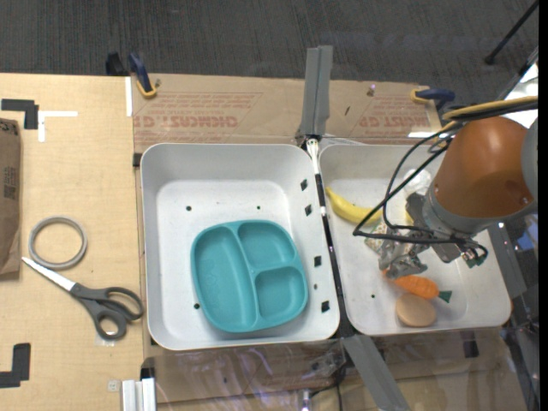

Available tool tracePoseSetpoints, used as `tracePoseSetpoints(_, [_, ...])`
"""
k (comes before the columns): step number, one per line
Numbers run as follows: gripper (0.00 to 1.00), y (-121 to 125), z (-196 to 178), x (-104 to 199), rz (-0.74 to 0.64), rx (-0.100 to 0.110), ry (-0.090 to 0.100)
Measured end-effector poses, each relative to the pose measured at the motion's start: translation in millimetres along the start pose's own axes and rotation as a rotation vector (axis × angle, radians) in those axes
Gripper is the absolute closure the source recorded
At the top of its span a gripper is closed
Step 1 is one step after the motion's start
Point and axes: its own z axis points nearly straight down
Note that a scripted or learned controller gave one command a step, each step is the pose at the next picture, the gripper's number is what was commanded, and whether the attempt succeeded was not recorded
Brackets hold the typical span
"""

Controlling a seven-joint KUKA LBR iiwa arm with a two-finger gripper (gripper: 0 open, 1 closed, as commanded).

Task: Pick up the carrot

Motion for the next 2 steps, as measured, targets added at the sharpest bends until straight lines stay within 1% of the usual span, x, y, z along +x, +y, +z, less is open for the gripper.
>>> tracePoseSetpoints(1, [1.0, 37, -188, -6, 0.179, 0.0, 0.001])
tracePoseSetpoints(2, [1.0, 11, -199, 25, -0.465, -0.002, 0.001])
